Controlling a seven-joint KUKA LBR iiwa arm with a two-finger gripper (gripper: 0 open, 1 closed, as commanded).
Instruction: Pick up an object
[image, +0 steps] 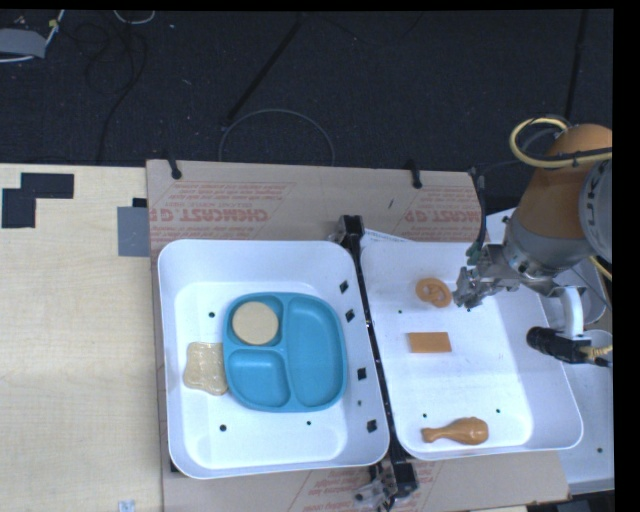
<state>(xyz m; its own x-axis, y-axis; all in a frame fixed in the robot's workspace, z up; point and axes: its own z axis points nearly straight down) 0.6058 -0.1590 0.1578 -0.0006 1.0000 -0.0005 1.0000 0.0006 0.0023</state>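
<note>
The end effector hangs over the upper part of the right bin, at the end of the arm that reaches in from the right; how it is set, wide or narrow, cannot be told, and nothing is seen gripped in it. Just to its left, very near it, lies a round brown pretzel on the bin floor. Below and a little left of the end effector lies a flat tan cracker. Further below, near the bin's front wall, lies a drumstick. Well to the left, across the divider, the left bin holds a blue tray with a round biscuit in its upper left compartment. A pale bread slice touches the tray's left edge.
</note>
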